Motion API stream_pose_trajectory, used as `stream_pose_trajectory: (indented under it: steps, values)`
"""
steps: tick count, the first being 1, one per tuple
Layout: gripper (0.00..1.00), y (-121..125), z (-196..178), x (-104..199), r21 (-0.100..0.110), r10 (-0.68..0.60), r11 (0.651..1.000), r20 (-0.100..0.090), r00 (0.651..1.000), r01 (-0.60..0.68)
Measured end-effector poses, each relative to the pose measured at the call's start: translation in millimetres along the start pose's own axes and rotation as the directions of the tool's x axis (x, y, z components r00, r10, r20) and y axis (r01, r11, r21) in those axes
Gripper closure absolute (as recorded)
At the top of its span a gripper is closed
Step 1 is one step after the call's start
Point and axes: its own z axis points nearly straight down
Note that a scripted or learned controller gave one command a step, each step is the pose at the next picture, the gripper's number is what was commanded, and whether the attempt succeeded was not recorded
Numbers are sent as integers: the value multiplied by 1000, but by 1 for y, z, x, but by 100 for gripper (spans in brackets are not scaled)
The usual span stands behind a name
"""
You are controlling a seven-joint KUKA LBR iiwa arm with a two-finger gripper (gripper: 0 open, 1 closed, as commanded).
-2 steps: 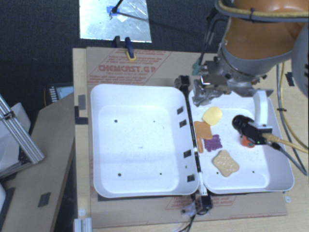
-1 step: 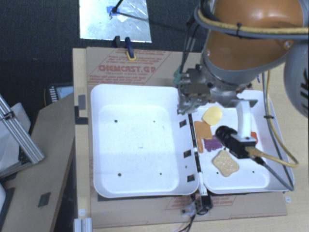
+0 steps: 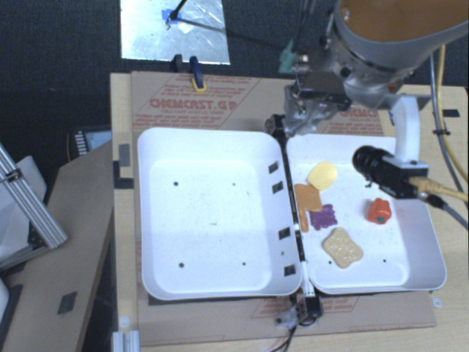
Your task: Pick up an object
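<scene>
Gripper [image 3: 306, 117] blurred above the right bin's [image 3: 418, 266] rim, grip state unreadable; five small items inside the bin

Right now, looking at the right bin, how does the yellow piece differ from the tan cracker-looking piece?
The yellow piece is smooth, rounded and bright yellow; the tan cracker-looking piece is pale beige, squarish and speckled. The yellow piece lies toward the bin's far side, just above the orange piece, while the tan one lies nearer the front edge, below the purple piece. Both lie flat in the right bin, near the divider.
</scene>
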Motion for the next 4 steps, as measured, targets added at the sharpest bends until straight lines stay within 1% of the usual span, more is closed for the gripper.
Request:
stream_pose_trajectory:
  steps: [1,2,3,4]
  values:
    - [100,0,-12,65,10,-4,1000,1,1000,4]
    - [100,22,-11,85,10,0,1000,4,1000,0]
    - [0,21,-11,84,11,0,1000,4,1000,0]
    - [100,21,-22,85,8,-3,1000,2,1000,3]
